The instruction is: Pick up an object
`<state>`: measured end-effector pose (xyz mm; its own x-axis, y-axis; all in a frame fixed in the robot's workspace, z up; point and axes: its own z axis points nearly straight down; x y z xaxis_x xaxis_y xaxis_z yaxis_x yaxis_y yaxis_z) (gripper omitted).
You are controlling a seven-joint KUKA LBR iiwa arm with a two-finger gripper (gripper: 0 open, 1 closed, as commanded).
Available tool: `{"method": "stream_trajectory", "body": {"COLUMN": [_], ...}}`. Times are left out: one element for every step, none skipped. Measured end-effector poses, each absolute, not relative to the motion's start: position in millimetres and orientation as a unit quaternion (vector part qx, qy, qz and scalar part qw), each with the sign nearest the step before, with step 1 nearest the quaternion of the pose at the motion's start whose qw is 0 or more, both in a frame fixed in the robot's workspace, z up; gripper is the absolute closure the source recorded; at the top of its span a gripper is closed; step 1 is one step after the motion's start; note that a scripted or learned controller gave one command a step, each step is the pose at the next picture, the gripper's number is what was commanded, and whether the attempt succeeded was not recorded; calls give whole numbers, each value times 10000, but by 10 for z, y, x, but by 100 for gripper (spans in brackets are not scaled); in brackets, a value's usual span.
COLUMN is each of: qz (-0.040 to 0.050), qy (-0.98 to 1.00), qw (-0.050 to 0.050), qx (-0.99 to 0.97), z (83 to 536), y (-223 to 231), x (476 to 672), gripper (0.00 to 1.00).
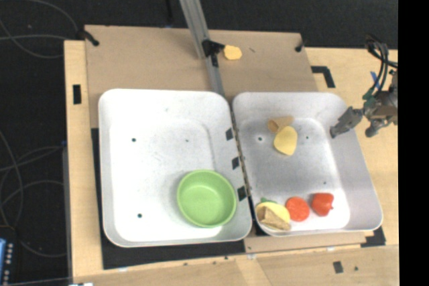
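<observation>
So the setup: a tan bench top (154, 57) with dark floor all around it and a few thin cables trailing on the left side. A grey metal rail (191, 7) comes in at a slant from the top and ends right between the two bins, and there's a little yellow piece (232, 52) sitting on the bench just beside its base.

Two shallow white bins side by side. The left bin (147, 124) has a green bowl (206, 197) near its front right corner. The right bin (348, 197) has the pickable stuff: a pale yellow rounded thing (285, 140) roughly mid-bin toward the back, touching a small tan piece (279, 123) just behind it. Along the front edge there's a row: a yellowish-tan lump (274, 214) with a bit of green behind it in the front left corner, then a red-orange round thing (297, 209) right beside it, then a red one (322, 203) that looks like a small pepper.

My gripper (365, 122) is over the right bin's back right rim, well apart from all of those. The fingers look spread apart, with nothing between them.
</observation>
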<state>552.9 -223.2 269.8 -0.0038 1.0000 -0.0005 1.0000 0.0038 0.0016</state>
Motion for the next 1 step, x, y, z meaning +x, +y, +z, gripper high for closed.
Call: {"method": "stream_trajectory", "body": {"qz": [3], "qy": [7085], "qw": [8], "qx": [7057], "z": [2698], "y": [-2232], "x": [5530], "gripper": [0]}}
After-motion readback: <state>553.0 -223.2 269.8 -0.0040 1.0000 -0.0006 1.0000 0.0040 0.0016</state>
